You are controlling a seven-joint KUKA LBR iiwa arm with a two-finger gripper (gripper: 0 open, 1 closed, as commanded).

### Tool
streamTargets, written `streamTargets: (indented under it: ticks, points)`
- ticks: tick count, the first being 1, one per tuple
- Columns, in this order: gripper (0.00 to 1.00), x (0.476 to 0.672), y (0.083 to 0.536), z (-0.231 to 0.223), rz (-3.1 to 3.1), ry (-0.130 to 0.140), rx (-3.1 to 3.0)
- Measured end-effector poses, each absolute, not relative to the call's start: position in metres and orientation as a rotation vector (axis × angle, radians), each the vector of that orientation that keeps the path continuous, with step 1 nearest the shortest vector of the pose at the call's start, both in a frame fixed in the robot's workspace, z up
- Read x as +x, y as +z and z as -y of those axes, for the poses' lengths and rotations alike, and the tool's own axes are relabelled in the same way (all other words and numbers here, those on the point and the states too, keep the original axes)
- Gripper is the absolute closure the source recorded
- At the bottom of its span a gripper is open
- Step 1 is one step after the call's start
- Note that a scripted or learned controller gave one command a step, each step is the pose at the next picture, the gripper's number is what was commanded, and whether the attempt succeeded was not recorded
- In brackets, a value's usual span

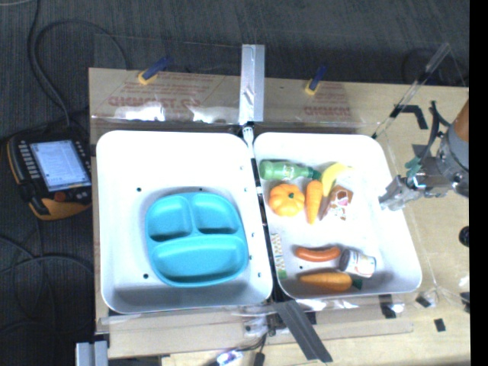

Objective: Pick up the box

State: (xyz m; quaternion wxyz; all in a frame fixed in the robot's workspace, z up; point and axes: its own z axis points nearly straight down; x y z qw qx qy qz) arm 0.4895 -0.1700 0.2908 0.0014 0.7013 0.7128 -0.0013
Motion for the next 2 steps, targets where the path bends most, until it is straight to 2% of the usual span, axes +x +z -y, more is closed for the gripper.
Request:
streamTargets:
  ticks: [1, 2]
  points:
    - [1.00, 0.484, 0.248, 0.195, -2.411, -0.004, 2.015]
    - [1.00, 0.488, 0.327, 0.137, -2.375, -0.002, 2.053]
